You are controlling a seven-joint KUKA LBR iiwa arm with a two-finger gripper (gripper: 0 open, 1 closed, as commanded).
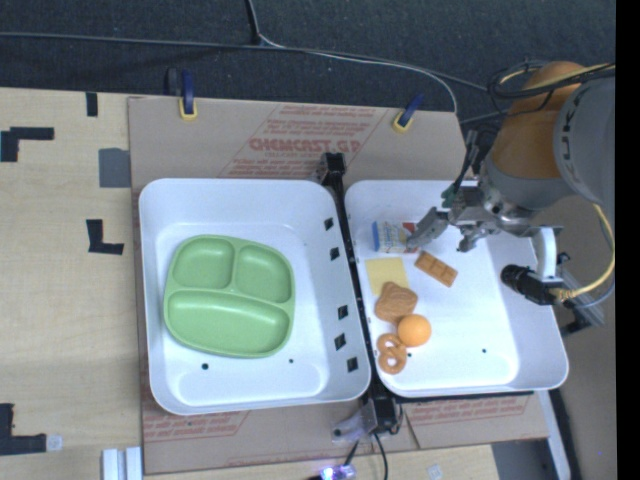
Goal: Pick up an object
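Camera view, looking down at a slant: you have two shallow white plastic bins side by side on a brown cardboard sheet (300,133) printed with red lettering, laid on a pale wood-grain bench.

Left bin (160,268): it holds one green plate (229,295), smooth and glossy, rounded in outline and moulded into three compartments.

Right bin (500,353): you will find the small items gathered toward its left side. A flat yellow square (385,271) lies near the dividing wall. Just to its right sits a brown ridged bar (435,268), rectangular and slightly tilted. At the near edge of the yellow square rests a tan lumpy piece (396,298), and touching that on its near side is an orange ball (414,330), smooth and round. A twisted pretzel shape (390,353) lies just beside the ball, nearest the bin's near wall. A small blue-and-white packet (388,234) sits at the far side of the group.

The gripper (452,226) reaches in from the right, over the far part of this bin, above the ridged bar. Its two dark fingers stand apart, with nothing between them.
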